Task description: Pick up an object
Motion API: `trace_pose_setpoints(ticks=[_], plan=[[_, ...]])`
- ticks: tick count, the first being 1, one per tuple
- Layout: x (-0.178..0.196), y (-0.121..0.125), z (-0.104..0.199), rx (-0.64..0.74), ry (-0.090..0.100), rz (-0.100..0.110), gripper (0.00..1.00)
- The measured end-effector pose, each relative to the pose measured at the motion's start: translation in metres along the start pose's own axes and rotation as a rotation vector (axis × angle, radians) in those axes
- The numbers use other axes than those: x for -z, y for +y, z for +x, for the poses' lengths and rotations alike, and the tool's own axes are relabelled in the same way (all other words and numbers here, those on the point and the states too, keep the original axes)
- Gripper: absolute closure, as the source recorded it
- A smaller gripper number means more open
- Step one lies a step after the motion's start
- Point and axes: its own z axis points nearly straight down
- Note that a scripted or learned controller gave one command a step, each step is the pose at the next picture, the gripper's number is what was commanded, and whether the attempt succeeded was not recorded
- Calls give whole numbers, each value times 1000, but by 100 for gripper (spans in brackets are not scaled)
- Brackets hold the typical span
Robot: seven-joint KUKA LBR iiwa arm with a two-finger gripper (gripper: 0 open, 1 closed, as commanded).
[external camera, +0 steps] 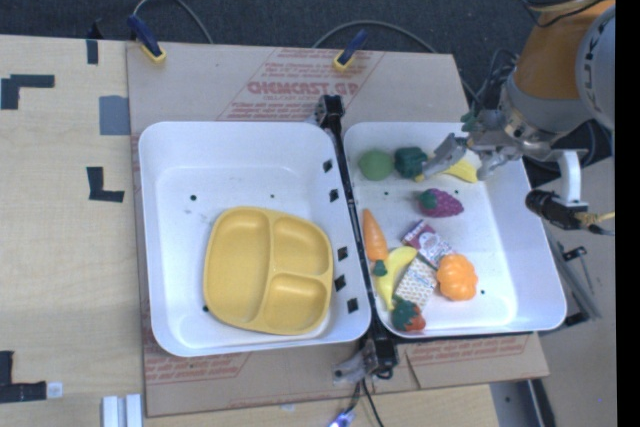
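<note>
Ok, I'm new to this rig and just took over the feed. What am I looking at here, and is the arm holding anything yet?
You are looking down at a slant from one fixed camera above a bench. Two shallow white bins sit side by side. The left bin holds a yellow divided tray. The right bin holds toy foods: a green ball, a dark green piece, a purple piece, a carrot, a small orange pumpkin and a few more. The grey and orange shape at the right is the robot arm. Its end effector hovers over the far end of the right bin, fingers spread, with nothing between them.
</note>
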Motion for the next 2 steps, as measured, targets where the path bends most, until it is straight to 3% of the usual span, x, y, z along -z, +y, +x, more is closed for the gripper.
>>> trace_pose_setpoints(ticks=[1,2], plan=[[-115,-13,-9,0,0,-4,0],[-104,-12,-9,0,-3,-9,100]])
